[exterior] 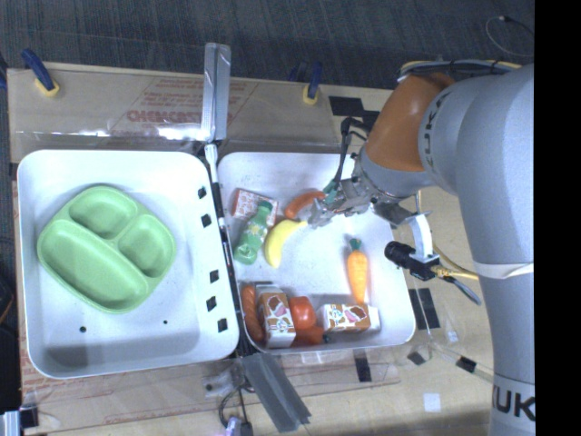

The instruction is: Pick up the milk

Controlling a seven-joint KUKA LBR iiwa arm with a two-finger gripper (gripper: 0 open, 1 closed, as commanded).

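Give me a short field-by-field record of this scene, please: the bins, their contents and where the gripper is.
left bin: holds a green divided plate
right bin: banana, carrot, green bottle, cartons, tomato
milk candidates: carton and carton at the near wall; which is milk, cannot tell
gripper: low over the right bin, beside the banana's upper end
grasp: nothing seen held

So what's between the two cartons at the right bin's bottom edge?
A red tomato sits between the left carton and the right carton, in the camera view.
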